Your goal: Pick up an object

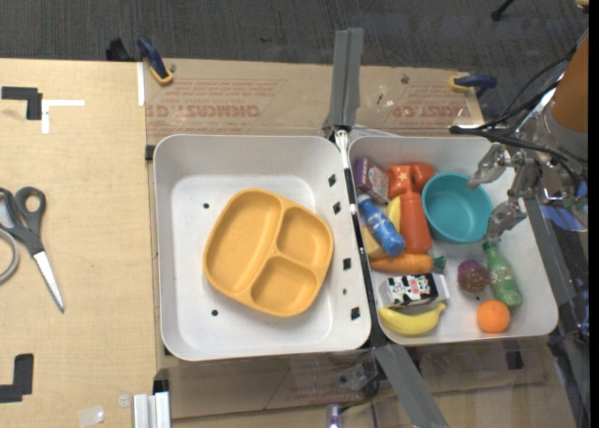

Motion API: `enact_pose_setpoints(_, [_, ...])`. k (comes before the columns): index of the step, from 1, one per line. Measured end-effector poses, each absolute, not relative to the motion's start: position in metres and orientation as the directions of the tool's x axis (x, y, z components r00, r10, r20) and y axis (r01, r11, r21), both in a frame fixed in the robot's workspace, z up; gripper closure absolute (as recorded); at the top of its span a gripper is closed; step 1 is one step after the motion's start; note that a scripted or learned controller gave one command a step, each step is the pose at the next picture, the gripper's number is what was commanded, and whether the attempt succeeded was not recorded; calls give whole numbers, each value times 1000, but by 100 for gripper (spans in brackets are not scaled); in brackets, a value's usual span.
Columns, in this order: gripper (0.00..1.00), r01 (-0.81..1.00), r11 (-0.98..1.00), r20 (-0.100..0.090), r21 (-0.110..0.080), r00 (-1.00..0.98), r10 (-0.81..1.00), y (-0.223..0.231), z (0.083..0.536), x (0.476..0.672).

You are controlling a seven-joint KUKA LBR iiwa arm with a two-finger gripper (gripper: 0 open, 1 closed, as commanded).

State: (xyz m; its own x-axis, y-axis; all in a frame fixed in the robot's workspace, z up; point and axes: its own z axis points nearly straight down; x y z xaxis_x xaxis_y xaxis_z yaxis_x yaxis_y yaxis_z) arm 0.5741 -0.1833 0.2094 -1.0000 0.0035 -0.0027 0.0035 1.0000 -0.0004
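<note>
1. Over the right bin (547,318), near its far right side, the gripper (499,194) hangs with its two fingers spread apart, one by the rim of the teal bowl (456,211) and the other just to that bowl's right.
2. Nothing sits between the fingers, so I judge the pick as not yet made; the grasp and the lift are both left to do.
3. The fingers may be brushing the bowl's rim, but the slanted view makes contact hard to call.
4. Candidates lie close together in this bin: the bowl, a blue bottle (381,227), a carrot (404,264), a banana (411,319), an orange (493,316) and a green bottle (501,277).
5. A yellow divided plate (269,253) lies alone in the left bin (173,258), well apart from the gripper.
</note>
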Motion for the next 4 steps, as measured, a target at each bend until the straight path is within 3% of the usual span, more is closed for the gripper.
enact_pose_setpoints(1, [0,-65,998,-5,-2,-998,-65,-194,93,555])
enact_pose_setpoints(2, [100,-67,998,-18,-8,-998,-67,-194,108,559])
enact_pose_setpoints(3, [100,16,1000,-3,0,-1000,16,-160,274,559])
enact_pose_setpoints(4, [100,166,986,-8,-2,-986,166,-223,155,542])
